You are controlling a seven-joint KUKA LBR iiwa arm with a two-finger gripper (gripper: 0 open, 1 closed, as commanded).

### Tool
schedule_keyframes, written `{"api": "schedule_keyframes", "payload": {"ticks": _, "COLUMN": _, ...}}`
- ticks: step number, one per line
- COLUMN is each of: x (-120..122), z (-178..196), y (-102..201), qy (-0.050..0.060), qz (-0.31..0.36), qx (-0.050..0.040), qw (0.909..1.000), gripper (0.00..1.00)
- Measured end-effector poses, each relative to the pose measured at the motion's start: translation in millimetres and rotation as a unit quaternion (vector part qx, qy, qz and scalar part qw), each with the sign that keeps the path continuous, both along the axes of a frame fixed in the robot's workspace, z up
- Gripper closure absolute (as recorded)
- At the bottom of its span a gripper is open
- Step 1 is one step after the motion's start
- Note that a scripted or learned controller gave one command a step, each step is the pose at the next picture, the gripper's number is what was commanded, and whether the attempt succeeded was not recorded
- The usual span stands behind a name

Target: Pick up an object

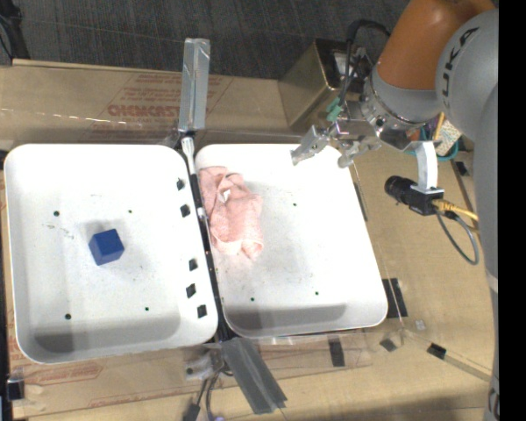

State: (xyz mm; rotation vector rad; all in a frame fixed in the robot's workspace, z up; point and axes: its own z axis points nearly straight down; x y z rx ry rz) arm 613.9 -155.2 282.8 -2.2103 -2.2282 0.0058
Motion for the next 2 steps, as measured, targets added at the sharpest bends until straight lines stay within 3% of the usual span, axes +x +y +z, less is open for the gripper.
{"api": "schedule_keyframes", "payload": {"ticks": 1, "x": -6.2, "z": -119.3, "y": 57.9, "qy": 0.001, "qz": -0.046, "qx": 0.0001, "qw": 0.9989, "gripper": 0.0}}
{"api": "schedule_keyframes", "payload": {"ticks": 2, "x": -42.7, "z": -189.9, "y": 59.8, "qy": -0.002, "qz": 0.014, "qx": 0.0007, "qw": 0.9999, "gripper": 0.0}}
